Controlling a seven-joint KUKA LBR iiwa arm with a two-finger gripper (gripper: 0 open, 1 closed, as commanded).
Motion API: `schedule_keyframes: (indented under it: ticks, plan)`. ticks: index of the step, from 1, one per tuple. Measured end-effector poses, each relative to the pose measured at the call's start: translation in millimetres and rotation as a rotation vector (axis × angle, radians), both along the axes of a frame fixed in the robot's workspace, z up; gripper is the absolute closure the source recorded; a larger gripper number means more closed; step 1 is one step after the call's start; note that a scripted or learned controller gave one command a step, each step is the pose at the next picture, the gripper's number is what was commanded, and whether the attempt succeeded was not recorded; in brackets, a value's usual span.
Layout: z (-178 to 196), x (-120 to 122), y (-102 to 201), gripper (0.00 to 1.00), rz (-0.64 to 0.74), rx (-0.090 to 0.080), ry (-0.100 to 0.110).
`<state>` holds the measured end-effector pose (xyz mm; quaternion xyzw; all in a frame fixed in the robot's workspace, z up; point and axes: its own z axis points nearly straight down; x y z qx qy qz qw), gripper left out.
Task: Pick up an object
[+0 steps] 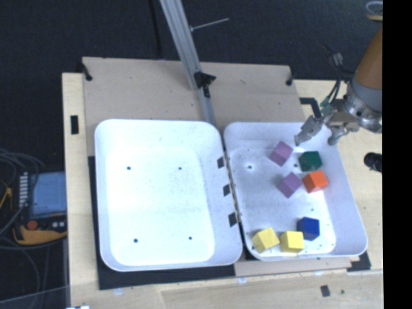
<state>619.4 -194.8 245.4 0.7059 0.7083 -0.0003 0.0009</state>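
Gripper (320, 132) hangs open at the right bin's (252, 136) far edge (nothing held), beside the green cube (310, 159).

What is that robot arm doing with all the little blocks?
It is trying to pick one up. The gripper hangs open over the right bin's far corner, with nothing between its fingers. Closest to it are a purple block and a green block. An orange block, another purple one, a blue one and two yellow ones also lie in that bin.
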Motion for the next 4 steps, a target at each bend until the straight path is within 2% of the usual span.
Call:
schedule_keyframes:
  ticks: [1, 4]
  plan:
    - [0.1, 0.0, -0.1, 0.00, 0.001, -0.001, 0.001]
    - [-128.4, -2.7, 9.7, 0.00, -0.001, 0.001, 0.001]
